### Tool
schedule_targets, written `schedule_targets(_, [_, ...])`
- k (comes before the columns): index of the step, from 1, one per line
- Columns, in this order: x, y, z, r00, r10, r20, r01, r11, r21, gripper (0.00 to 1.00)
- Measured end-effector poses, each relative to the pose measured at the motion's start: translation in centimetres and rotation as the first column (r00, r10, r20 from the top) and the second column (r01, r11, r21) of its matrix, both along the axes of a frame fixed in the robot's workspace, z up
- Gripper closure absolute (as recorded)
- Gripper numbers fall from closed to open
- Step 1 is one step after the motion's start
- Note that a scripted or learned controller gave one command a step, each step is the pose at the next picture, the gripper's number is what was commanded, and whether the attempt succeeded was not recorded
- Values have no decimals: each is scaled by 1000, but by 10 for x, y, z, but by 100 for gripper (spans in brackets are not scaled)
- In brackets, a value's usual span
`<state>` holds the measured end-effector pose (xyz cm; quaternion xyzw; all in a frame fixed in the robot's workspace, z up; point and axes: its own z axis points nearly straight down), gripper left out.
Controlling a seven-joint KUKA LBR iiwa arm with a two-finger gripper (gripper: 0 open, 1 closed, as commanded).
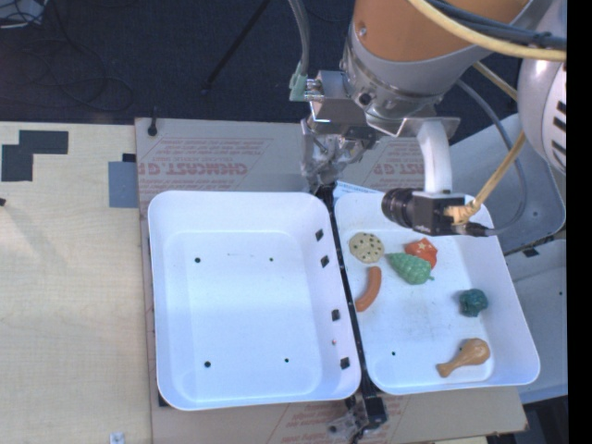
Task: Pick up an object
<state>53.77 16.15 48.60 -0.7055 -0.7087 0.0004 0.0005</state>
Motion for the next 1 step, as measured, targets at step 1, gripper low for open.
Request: schedule_targets(1, [-27, 59, 17, 1000, 2, -1, -2, 1000, 0, 100])
